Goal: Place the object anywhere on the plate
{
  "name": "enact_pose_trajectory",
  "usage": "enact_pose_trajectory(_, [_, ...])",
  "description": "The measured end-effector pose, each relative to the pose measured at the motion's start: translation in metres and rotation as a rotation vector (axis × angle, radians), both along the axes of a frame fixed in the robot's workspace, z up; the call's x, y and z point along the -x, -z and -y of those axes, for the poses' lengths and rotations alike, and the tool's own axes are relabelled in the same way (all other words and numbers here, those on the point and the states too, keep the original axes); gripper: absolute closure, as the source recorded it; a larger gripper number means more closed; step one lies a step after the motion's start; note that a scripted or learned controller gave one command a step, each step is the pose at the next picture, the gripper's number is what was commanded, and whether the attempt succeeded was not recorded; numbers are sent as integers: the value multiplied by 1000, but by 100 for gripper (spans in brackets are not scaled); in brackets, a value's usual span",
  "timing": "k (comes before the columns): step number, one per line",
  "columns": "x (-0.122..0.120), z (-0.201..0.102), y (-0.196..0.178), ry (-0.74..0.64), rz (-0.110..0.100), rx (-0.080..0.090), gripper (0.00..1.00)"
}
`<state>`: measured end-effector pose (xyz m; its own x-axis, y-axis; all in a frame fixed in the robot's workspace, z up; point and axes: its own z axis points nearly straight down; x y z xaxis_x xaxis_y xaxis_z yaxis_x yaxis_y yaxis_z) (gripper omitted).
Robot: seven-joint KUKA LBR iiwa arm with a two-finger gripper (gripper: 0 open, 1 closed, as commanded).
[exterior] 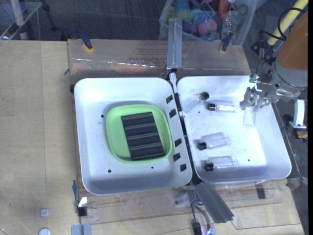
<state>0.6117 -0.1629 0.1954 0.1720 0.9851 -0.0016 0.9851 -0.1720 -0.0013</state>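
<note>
Vials of clear plastic with black caps lie in the right white bin [274, 155], and we see the gripper above them.

Nearest to us lies one capped vial [220, 163], then a second vial [212, 141]; farther, a third vial [222, 107] and a fourth vial [195, 101]. In the left white bin [90, 131] rests the square green plate [113, 131] bearing a black ribbed block [142, 135]. The gripper [248, 104] pinches a clear upright vial [248, 116] between its fingers, over the right bin's far side.

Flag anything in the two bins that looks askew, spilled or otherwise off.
Nothing looks spilled or broken. Four clear vials with black caps lie on their sides in the right bin, pointing different ways, e.g. one near the front. On the green plate in the left bin, a black ridged block sits slightly skewed.
</note>
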Motion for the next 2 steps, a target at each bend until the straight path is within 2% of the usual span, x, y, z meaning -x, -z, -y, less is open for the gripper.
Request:
enact_pose_trajectory(1, [0,0,0,0,0,0,0])
enact_pose_trajectory(2, [2,56,-60,113,3,1,0])
